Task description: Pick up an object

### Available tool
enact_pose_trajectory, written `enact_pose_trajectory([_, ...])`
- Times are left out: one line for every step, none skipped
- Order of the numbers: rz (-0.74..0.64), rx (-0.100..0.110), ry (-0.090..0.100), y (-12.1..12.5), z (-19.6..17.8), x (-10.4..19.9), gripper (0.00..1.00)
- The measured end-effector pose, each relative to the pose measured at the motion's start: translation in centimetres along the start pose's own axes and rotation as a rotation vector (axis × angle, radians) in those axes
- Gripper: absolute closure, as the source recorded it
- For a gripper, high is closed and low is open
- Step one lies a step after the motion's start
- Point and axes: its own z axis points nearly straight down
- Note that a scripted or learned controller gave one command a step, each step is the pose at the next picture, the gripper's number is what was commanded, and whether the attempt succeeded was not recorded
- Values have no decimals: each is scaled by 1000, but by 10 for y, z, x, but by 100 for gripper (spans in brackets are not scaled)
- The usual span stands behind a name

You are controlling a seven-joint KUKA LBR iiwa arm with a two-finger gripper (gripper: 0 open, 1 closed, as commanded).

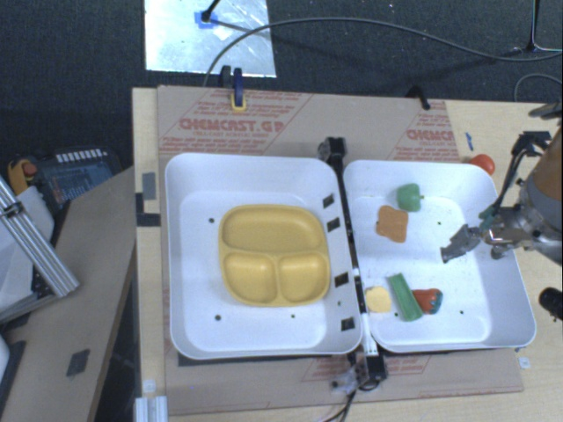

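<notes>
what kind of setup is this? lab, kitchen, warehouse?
Most likely a robotics lab grasping station. Two white bins sit side by side on a cardboard-lined bench, one holding a yellow divided tray, the other toy food pieces like the orange slice. Loose cables run across dark carpet.

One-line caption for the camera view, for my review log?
Pincer hovers over the right bin beside scattered toy foods; yellow divided tray sits in the left bin.
</notes>
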Motion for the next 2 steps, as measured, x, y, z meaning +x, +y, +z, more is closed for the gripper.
enact_pose_trajectory([-3, -10, -2, 2, -5, 0, 0])
enact_pose_trajectory([0, -7, -2, 4, 43, -9, 0])
